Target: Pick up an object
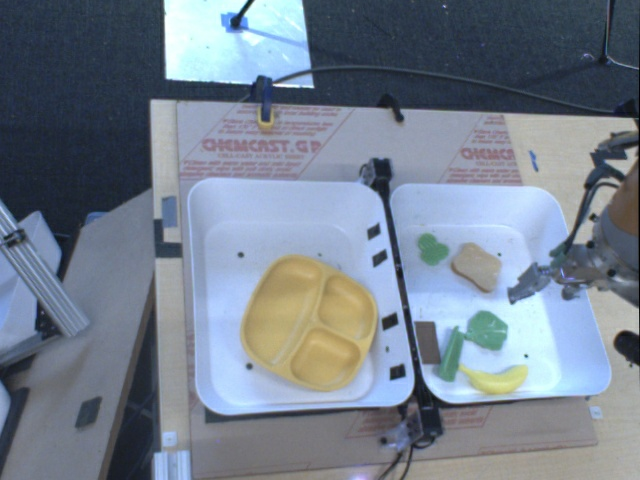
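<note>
Gripper (pixel 527 286) hangs over the right bin's (pixel 575 230) right side, just beside the bread slice (pixel 476 265); whether its fingers are parted or closed I can't tell. Two white bins sit side by side. One yellow divided plate (pixel 309 321) fills much of the left bin (pixel 220 218), with bare floor along its left and far walls. Right bin holds six small things: bread slice, banana (pixel 494 378) near the front rim, two green leafy pieces (pixel 488 329) (pixel 432 249), green stick (pixel 451 354), brown block (pixel 426 342).
</note>
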Robot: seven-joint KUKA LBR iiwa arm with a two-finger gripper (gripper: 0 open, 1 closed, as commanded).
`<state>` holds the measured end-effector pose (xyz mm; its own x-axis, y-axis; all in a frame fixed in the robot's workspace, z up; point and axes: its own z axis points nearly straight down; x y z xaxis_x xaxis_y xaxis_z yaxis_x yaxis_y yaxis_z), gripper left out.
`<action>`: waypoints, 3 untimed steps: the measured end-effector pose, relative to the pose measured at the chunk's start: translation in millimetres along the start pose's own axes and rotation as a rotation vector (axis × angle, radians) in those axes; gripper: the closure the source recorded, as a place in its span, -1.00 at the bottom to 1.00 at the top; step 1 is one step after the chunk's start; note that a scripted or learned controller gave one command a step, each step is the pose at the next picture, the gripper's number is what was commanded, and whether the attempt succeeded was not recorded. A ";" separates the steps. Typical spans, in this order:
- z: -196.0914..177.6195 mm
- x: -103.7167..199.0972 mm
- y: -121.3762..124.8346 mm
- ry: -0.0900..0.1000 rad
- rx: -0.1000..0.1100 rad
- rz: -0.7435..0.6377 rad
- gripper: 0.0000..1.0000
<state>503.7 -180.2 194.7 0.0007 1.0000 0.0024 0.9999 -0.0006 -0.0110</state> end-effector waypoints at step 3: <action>93.3 9.8 -5.1 -0.001 -0.008 -0.002 -1.00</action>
<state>497.5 -170.2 101.5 -0.0016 1.0000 0.0017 1.0000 0.0016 -0.0026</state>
